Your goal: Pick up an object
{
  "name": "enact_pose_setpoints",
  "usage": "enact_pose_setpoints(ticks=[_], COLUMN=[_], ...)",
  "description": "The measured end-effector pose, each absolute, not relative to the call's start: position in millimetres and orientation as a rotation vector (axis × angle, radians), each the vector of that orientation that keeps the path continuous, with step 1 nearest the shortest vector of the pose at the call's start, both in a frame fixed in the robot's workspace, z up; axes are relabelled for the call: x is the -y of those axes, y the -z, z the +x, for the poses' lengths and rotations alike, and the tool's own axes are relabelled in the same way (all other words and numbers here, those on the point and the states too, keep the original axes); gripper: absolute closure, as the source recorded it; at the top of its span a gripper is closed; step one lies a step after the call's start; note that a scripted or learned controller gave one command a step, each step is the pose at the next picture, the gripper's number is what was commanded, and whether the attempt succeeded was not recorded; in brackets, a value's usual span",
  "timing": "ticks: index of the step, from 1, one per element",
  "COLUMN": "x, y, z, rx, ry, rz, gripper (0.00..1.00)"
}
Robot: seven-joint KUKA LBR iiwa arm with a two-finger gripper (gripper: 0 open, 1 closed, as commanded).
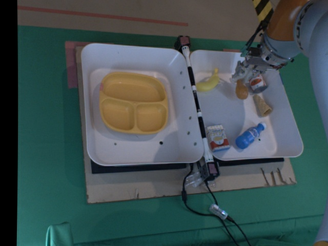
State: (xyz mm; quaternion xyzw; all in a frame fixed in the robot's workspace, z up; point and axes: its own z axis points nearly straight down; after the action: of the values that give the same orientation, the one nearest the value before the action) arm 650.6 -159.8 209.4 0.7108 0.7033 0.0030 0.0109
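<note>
Surface (46,137), green, bears two white bins. Left bin (92,137) holds a yellow divided tray (134,102). Right bin (284,137) holds a banana (208,82) at 11 o'clock, a carton (218,138) and blue bottle (249,136) toward 6, a cone (263,105) at 3. Tool (249,76), at 1 o'clock, sits low over a brown object (241,89) and small jar (258,83); its grip cannot be told. Nothing appears lifted: pick pending.

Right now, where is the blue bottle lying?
The blue bottle lies in the right bin, near its front edge, just right of the small carton and below the cone.
</note>
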Motion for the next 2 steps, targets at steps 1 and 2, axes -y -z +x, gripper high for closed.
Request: enact_pose_setpoints(ticks=[1,2], x=[135.3,109.2], y=[-339.5,-361.8], z=[701.7,677.4], rx=[-2.206,-2.207], ry=[-0.009,-0.006], rz=[2.216,2.221], gripper=[1.00,1.00])
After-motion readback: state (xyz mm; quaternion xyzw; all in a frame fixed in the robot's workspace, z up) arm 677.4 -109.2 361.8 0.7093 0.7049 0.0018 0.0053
